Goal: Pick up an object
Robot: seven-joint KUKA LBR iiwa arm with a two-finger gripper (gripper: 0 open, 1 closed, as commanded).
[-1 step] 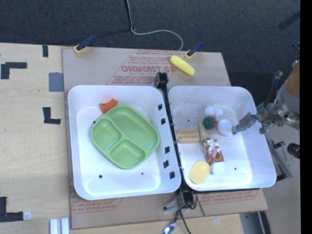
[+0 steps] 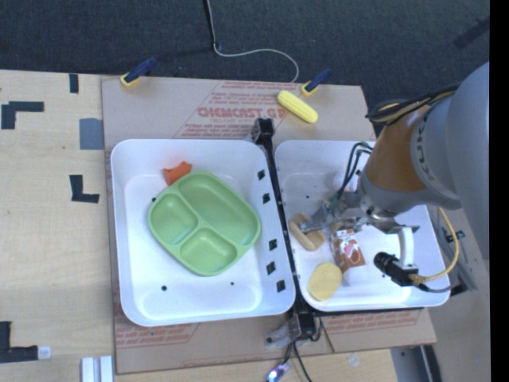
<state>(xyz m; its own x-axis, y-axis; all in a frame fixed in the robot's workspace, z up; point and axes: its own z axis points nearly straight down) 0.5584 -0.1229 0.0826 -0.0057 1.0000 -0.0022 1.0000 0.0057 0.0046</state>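
My gripper hangs low in the right bin, reaching in from the right under the grey and orange arm. Just left of it, touching or nearly so, lies a tan bread-like piece. Right below the wrist sits a red-brown packet. A pale yellow round object rests near the bin's front wall. The arm's wrist hides the gripper's tip, and nothing can be seen held in it.
The left bin holds a green divided plate and a small orange object at the plate's far edge. A yellow corn cob lies on the cardboard behind the bins. A black divider separates the bins.
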